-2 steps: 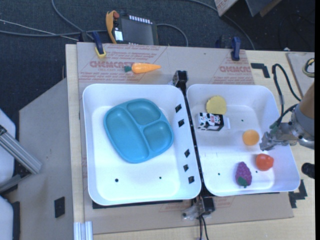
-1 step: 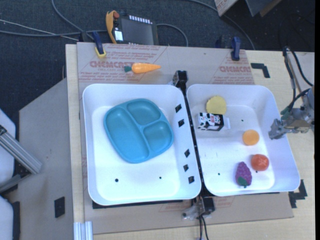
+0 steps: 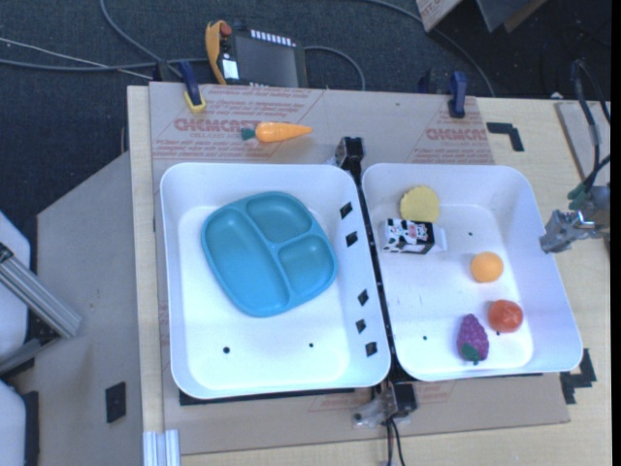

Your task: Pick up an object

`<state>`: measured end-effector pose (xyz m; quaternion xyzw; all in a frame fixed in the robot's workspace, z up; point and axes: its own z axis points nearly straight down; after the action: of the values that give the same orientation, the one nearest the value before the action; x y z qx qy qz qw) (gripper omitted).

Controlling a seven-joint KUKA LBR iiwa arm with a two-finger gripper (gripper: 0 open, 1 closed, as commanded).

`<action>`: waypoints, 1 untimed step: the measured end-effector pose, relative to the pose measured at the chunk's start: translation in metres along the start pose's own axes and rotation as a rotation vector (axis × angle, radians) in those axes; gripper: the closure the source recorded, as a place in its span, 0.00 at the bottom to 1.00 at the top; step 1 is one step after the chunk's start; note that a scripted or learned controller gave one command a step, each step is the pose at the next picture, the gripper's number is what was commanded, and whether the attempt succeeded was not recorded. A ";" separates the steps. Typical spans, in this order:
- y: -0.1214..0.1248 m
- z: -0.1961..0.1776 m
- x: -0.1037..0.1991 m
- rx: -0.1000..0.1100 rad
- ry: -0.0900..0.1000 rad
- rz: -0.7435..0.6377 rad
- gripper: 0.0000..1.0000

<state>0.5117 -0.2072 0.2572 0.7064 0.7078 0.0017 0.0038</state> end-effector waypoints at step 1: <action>0.029 0.012 0.047 0.005 0.004 -0.005 1.00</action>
<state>0.5408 -0.1600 0.2452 0.7048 0.7094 0.0012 0.0006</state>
